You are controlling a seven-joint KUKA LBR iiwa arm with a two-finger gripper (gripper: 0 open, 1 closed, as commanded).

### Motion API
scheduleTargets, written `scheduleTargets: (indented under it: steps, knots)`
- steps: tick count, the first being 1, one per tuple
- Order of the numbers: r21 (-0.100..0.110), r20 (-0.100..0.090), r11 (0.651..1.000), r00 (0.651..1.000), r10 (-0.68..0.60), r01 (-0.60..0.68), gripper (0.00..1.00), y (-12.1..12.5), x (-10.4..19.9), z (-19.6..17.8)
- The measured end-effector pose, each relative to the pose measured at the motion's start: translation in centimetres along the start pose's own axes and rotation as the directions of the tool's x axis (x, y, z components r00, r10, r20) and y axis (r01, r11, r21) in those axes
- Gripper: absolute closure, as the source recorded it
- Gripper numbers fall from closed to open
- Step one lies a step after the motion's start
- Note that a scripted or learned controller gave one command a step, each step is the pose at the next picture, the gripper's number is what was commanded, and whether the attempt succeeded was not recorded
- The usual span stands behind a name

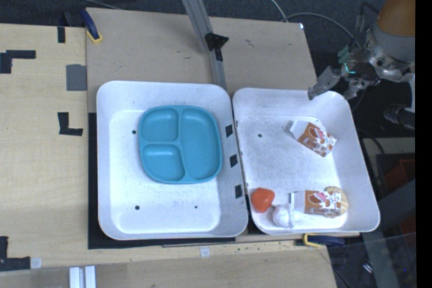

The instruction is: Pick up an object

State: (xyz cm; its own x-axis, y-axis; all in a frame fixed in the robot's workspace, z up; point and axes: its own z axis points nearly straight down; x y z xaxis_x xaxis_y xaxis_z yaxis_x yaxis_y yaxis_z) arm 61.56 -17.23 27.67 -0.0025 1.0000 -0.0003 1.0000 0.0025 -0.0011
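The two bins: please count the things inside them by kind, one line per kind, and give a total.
Blue divided plate, left bin: 1
Small cartons, right bin: 2, one upper, one lower
Orange object: 1
White object: 1
Total: 5

The sectioned turquoise plastic plate (pixel 181 144) looks smooth and matt. Both shallow white plastic bins (pixel 115 165) look speckled. The pale wooden bench (pixel 40 145) is matt; two printed snack packets (pixel 314 137) look glossy.
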Motion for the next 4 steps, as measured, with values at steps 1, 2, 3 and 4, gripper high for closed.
scheduleTargets:
  steps: [1, 2, 3, 4]
  knots:
    - [0.0, 0.0, 1.0, 1.0, 0.0, 0.0, 0.0, 0.0, 0.0, 0.0]
    - [0.007, -0.001, 1.0, 1.0, 0.001, -0.001, 0.0, 0.0, 0.4, 6.4]
    - [0.007, -0.001, 1.0, 1.0, 0.001, -0.001, 0.0, -0.6, 0.3, 12.8]
    - [-0.016, 0.007, 1.0, 1.0, 0.001, -0.001, 0.0, -0.1, 0.1, 16.0]
